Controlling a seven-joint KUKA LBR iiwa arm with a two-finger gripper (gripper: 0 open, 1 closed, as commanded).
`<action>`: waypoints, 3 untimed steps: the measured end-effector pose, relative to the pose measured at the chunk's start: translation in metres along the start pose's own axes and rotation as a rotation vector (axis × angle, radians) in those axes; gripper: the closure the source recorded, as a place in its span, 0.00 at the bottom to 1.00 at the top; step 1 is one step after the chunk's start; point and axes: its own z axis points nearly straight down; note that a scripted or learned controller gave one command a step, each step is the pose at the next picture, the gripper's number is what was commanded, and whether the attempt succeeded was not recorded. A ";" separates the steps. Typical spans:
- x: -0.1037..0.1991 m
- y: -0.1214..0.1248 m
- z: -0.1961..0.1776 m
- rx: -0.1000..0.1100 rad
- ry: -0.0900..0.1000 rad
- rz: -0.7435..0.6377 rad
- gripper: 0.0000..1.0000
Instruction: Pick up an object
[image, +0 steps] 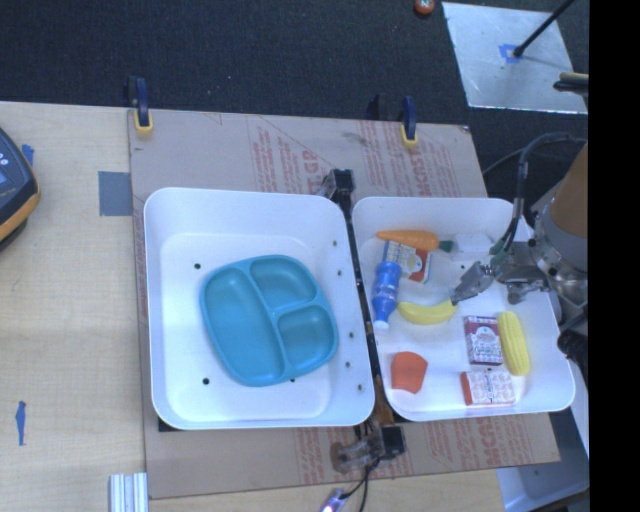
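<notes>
Banana (427, 312) lies among the right bin's (452, 409) clutter, where we see the gripper (470, 285) poised just above it, fingers spread, holding nothing.

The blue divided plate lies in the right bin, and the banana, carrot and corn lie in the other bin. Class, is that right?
Not quite. The camera view shows the blue divided plate in the left bin; the banana, carrot and corn lie in the other bin, the right one.
</notes>
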 end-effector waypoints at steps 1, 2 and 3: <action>0.007 0.092 0.116 -0.010 -0.003 0.001 0.00; 0.038 0.139 0.107 -0.002 0.000 0.001 0.00; 0.041 0.048 0.121 0.001 -0.001 -0.001 0.00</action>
